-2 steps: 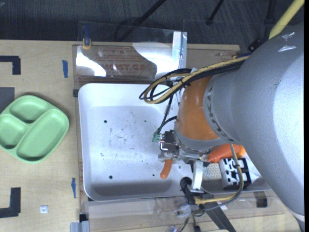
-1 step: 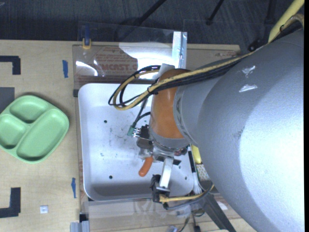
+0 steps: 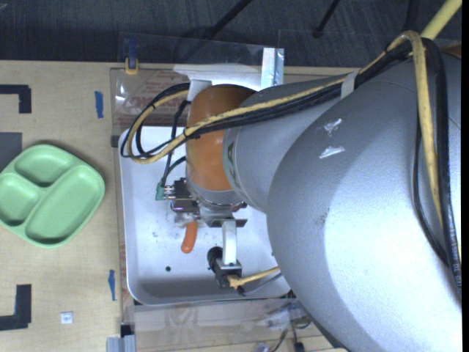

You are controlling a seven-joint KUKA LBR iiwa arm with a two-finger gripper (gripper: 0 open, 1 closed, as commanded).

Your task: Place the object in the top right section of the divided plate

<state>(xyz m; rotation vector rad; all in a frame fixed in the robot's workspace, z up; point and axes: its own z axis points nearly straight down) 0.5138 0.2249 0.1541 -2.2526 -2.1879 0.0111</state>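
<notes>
Carrot [image 3: 189,238] lies mid-bin [image 3: 146,270], divided plate [image 3: 48,194] well apart leftward.

Pale wooden bench [image 3: 58,86] — dark carpeted floor [image 3: 110,6] beyond it.

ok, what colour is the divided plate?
Light green. The divided plate shows best in the camera view, on the wooden bench left of the bin.

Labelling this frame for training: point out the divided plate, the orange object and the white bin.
divided plate [image 3: 16,196]: camera view, bare left compartment.
orange object [image 3: 189,239]: camera view, its middle.
white bin [image 3: 146,270]: camera view, bare floor.
</notes>
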